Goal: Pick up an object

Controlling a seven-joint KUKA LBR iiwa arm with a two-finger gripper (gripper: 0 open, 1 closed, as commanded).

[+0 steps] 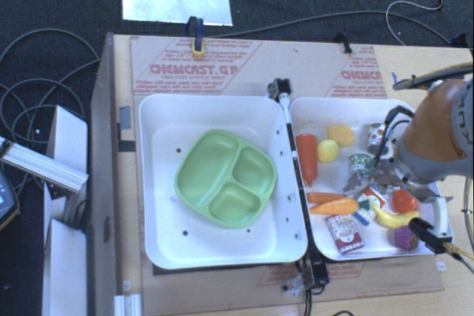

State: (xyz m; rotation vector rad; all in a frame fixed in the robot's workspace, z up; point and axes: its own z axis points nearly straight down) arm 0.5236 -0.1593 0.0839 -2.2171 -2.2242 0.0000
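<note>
Loose toy foods crowded in the right bin (337, 109): long red-orange piece (306, 158) upright near the left wall, yellow lemon (328, 151) beside it, orange round piece (341, 135) just above, carrot (333, 206) lying flat, banana (393, 217) and red tomato (404, 200) to the right, small red box (345, 233) near the front rim. Gripper (368, 181) low among these, just beside a green-labelled can (361, 163); grip state impossible to tell. Green divided plate (226, 177) alone in the left bin (159, 159).

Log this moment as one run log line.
arm: over right bin | gripper: low among toy food, by banana | grasp: unclear | left bin: green plate
</note>
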